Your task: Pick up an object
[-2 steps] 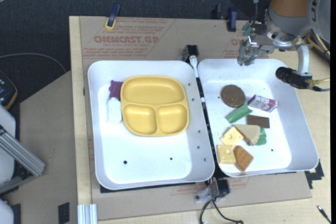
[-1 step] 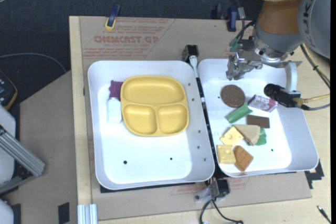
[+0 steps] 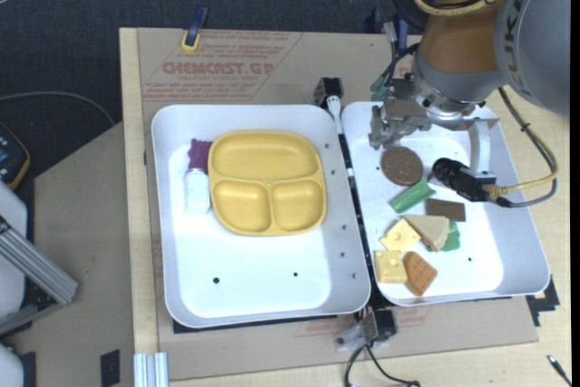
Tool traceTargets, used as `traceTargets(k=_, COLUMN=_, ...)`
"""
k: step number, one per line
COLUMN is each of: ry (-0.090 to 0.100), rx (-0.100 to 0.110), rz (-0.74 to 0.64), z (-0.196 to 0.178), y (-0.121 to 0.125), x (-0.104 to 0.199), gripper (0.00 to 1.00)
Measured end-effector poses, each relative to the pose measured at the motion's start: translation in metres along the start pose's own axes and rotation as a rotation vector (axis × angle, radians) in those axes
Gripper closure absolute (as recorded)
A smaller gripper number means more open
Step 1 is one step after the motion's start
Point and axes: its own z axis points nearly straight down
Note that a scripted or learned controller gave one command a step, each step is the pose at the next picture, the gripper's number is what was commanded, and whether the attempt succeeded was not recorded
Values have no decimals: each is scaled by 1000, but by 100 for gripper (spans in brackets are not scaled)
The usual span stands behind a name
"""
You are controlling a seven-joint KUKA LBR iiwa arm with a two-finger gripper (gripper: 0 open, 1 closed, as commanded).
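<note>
The arm [image 3: 489, 14] came in from the upper right of the frame, grey with its orange band, wrist over the top of the right bin [image 3: 521, 272]. The gripper [image 3: 391, 130] hung near the upper left of that bin, just above a brown round disc [image 3: 401, 166]; can't tell its state from this angle. Below the disc lay a green block [image 3: 410, 197], a dark brown bar [image 3: 445, 210], a tan wedge [image 3: 429, 231], two pale yellow pieces [image 3: 396, 250] and an orange-brown cracker [image 3: 419, 273], clustered in the lower middle of the bin. The left bin [image 3: 245, 295] held a yellow divided tray [image 3: 266, 180] with a purple item [image 3: 198, 153] and a white bottle [image 3: 197, 191] touching its left edge.
</note>
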Motion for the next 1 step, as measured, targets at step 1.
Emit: traceTargets(k=1, ry=0, rx=2, rz=-1, z=15, y=-29, x=46, gripper=100)
